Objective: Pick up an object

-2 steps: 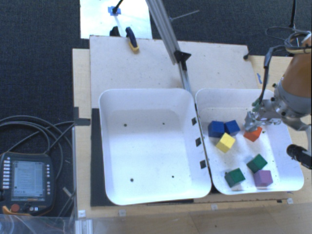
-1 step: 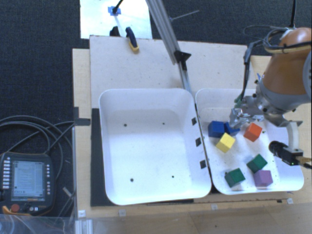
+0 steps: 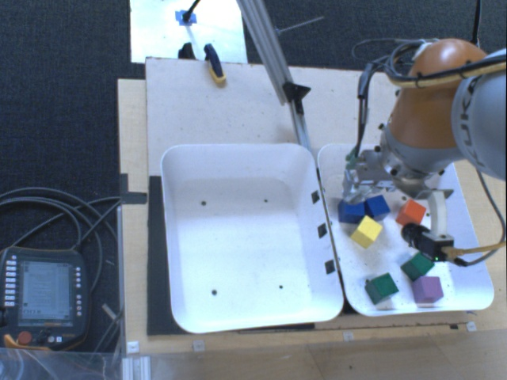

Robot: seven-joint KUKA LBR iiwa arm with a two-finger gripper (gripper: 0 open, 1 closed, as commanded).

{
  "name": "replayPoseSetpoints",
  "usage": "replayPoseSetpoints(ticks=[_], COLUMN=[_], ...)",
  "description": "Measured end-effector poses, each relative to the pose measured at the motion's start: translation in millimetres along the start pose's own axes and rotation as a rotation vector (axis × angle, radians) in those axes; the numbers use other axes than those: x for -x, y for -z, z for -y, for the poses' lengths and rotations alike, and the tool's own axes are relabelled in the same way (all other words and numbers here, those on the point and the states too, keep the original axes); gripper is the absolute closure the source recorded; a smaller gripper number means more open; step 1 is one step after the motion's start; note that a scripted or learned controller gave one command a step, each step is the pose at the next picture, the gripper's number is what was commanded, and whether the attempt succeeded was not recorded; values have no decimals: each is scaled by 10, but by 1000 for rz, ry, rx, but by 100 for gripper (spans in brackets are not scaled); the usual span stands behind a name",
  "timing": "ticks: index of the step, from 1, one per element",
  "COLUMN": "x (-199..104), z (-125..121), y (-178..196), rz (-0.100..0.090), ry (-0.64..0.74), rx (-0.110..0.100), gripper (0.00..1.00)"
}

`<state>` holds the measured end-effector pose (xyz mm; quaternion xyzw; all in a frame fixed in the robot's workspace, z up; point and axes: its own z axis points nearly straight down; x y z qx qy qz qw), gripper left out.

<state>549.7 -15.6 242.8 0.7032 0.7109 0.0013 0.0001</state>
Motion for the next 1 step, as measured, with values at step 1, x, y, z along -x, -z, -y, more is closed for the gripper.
replayPoseSetpoints(ticks=[1], x=[-496], z=[-111], y=[-68], rz=[0], ry=[0], rx=[0], gripper=[100])
